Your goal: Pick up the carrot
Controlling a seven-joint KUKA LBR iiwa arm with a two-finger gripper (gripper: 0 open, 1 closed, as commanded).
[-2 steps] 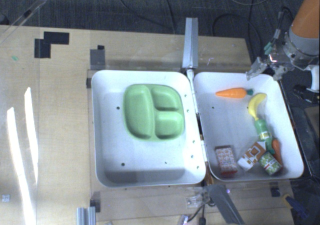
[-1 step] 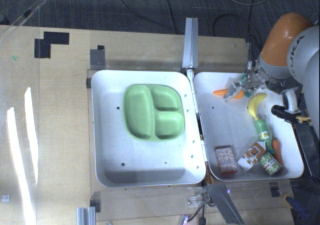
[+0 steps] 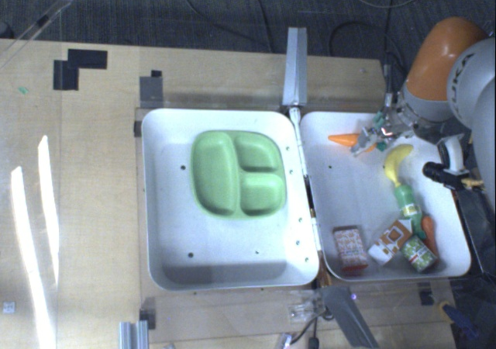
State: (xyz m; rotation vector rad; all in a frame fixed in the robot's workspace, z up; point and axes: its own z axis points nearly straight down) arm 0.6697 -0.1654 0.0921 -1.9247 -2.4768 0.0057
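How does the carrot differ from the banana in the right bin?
The carrot is orange and tapered, lying crosswise by the bin's far wall; the banana is yellow, curved and thicker, lying nearer the middle. The gripper is at the carrot's thick end, apart from the banana. Both lie in the right bin.

Glossy white plastic bins; matt green plastic tray; pale wood bench.

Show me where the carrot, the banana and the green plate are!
carrot (image 3: 342,139): camera view, on the middle of its orange body, top of the right bin.
banana (image 3: 397,161): camera view, on its yellow curve.
green plate (image 3: 214,173): camera view, on its big left compartment.
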